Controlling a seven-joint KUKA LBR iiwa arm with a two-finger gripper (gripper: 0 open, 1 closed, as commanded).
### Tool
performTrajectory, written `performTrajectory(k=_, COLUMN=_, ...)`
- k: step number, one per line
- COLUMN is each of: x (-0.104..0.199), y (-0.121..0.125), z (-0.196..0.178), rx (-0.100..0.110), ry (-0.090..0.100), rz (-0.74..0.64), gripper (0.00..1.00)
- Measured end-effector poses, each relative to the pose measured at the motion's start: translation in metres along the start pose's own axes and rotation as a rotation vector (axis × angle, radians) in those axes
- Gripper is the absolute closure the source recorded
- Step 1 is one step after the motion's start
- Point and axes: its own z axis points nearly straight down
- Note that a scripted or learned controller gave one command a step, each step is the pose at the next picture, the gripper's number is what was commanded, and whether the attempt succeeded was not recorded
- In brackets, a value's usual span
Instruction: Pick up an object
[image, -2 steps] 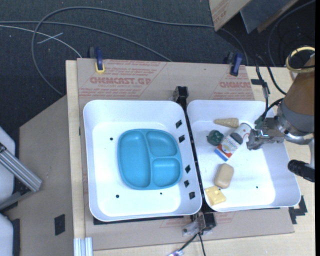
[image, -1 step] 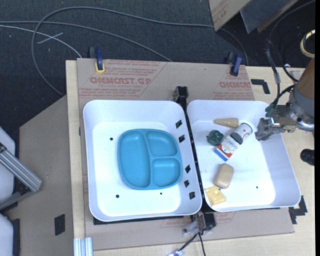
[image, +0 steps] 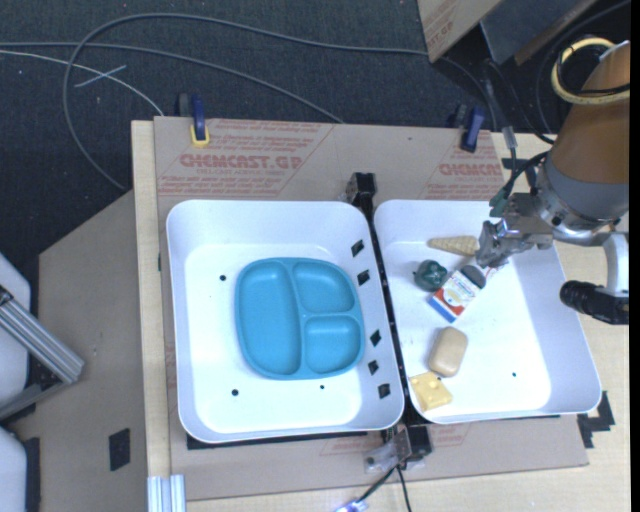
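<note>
Small tube (image: 461, 290), white body with red and blue print and a dark cap end, lies in the right bin (image: 540, 385) just below and left of my gripper (image: 492, 248). Its cap end points up-right toward my fingertips and its long axis runs diagonally down-left away from me. Cap end looks touching or nearly touching the tips; can't tell if it sits between them, so I don't call it held, and how wide I'm set is not readable from this angle. My judgement: the pick hinges on closing across that diagonal axis, not along it. Left of the tube, just beside it, a dark green lump (image: 431, 272). Up-left of my gripper, a pale cone (image: 453, 244) lying flat. Further below me, a tan oval block (image: 448, 352), then a yellow piece (image: 430, 391) at the bin's near-left corner. Well to my left, the other bin holds a blue divided plate (image: 298, 317).
</note>
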Motion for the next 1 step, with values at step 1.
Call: performTrajectory(k=1, x=0.0621, y=0.0158, z=0.0088, rx=0.002, ry=0.001, rz=-0.001, gripper=1.0)
